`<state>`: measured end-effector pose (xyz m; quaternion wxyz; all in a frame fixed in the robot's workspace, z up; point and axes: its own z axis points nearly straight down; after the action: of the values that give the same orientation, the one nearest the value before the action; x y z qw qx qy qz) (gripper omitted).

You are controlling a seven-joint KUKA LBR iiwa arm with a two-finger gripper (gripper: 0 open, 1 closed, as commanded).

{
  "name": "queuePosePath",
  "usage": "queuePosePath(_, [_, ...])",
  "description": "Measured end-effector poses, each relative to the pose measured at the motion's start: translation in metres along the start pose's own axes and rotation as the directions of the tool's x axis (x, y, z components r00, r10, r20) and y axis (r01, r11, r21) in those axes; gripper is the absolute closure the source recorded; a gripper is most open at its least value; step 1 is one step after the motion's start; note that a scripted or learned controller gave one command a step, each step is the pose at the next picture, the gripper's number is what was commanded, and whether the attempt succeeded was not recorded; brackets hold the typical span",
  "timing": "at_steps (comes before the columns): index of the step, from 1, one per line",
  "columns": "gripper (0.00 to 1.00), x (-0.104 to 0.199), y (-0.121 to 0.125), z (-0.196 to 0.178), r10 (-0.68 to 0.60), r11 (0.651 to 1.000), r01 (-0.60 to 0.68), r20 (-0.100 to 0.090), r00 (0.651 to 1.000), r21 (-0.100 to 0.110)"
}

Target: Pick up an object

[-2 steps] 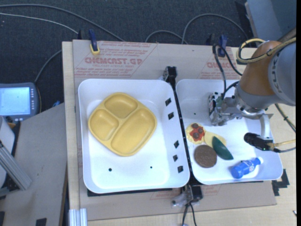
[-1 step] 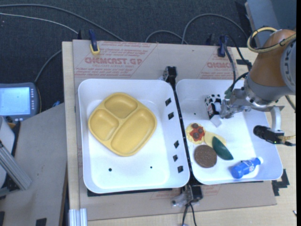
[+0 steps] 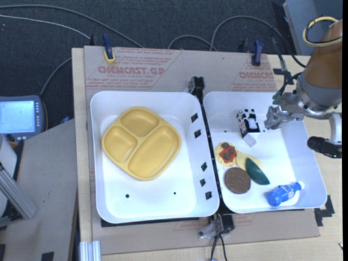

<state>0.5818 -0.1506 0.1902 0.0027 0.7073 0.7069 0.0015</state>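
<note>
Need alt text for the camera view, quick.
The claw hovers over the right bin, beside a black-and-white toy. Nearer the front lie a pizza slice, brown disc, green piece and blue bottle; the left bin holds a yellow divided plate.

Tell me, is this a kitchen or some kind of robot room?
Probably a robot lab, not a kitchen. A robot arm reaches over two white bins clamped to a board, cables trail across the floor, and the pizza slice and cookie look like toys.

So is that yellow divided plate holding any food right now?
Empty. The yellow plate lies flat in the left bin, and all three of its compartments show bare yellow plastic.
</note>
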Motion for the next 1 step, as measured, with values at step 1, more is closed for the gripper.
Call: queuePosePath(1, [1.00,-0.0022,0.0053,-0.0443,-0.002,1.000,0.002,-0.001,1.000,0.001])
